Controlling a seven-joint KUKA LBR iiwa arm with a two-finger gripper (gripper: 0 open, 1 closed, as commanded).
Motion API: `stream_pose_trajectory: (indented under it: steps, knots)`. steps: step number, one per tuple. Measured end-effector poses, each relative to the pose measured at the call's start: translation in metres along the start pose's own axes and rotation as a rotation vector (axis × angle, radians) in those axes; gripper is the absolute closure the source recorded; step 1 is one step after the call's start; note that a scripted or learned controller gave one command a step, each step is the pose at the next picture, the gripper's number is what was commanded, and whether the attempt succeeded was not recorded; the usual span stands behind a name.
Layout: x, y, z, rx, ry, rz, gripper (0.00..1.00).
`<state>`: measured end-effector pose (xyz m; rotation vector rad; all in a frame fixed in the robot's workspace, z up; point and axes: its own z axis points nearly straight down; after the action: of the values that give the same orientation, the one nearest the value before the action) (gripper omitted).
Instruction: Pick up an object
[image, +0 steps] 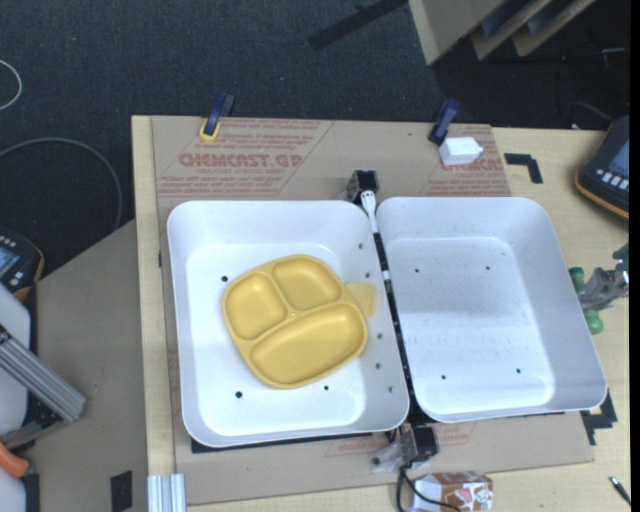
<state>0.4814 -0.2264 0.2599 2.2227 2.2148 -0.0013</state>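
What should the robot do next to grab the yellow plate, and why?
Probably swing the arm in from the right toward the left bin, aiming for the rim of the yellow divided plate. The plate lies flat in that bin with nothing touching it, and its raised edge looks like the easiest place for two fingers to pinch.

Two shallow white bins sit side by side on a printed cardboard sheet (300, 150), the left bin (190, 300) and right bin (480, 230) touching along a black strip (388, 300). At the sheet's far edge are a yellow-tipped clamp (214, 117), a blue clamp (444, 121) and, just beside it, a white block (460, 151).
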Motion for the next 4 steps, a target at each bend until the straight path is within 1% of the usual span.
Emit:
stream_pose_trajectory:
  steps: [1, 2, 3, 4]
  knots:
    - [0.003, 0.030, -0.001, -0.002, 0.001, -0.006, 1.00]
    - [0.002, 0.042, 0.011, -0.001, 0.001, -0.005, 1.00]
    - [0.003, 0.091, -0.001, -0.004, 0.000, -0.006, 1.00]
    - [0.003, 0.090, -0.011, -0.005, -0.001, -0.006, 1.00]
